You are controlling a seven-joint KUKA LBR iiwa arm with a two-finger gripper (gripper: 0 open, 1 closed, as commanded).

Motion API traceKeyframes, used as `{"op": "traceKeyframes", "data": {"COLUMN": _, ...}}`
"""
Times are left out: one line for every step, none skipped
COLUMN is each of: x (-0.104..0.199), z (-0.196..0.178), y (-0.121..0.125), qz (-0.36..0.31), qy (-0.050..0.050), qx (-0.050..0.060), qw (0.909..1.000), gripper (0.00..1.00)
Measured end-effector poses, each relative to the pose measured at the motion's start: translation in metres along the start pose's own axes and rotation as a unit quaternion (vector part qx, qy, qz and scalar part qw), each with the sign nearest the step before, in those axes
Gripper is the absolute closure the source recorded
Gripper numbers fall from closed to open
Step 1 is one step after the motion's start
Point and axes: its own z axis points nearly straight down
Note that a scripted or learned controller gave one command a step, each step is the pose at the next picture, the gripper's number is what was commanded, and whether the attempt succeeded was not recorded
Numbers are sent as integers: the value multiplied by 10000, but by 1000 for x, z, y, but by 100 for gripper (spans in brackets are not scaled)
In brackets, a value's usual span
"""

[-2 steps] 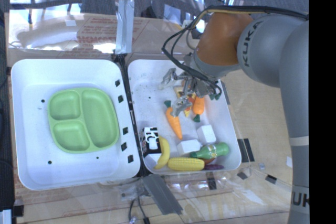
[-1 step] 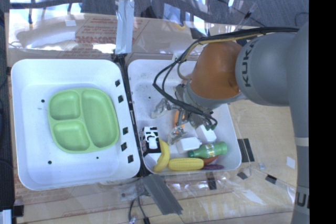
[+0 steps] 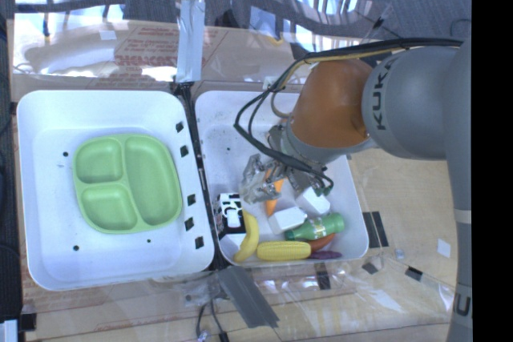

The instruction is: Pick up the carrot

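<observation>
The carrot [image 3: 275,190] shows as a small orange piece in the right bin [image 3: 210,132], partly hidden under the wrist. My gripper [image 3: 260,179] hangs low in that bin, right against the carrot's left side. The arm's orange band and grey wrist cover the bin's upper right part and hide most of the carrot. I cannot make out whether the carrot sits inside the gripper or just beside it.
Near the right bin's front lie a yellow banana [image 3: 249,237], a corn cob [image 3: 282,251], a green vegetable [image 3: 316,227], a white block [image 3: 288,218] and a black-and-white tag [image 3: 232,213]. The left bin [image 3: 40,132] holds a green divided plate [image 3: 126,182].
</observation>
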Motion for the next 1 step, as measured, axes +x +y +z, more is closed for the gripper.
{"op": "traceKeyframes", "data": {"x": 0, "z": 0, "y": 0, "qz": -3, "qy": 0, "qx": 0, "qw": 10000, "gripper": 0}}
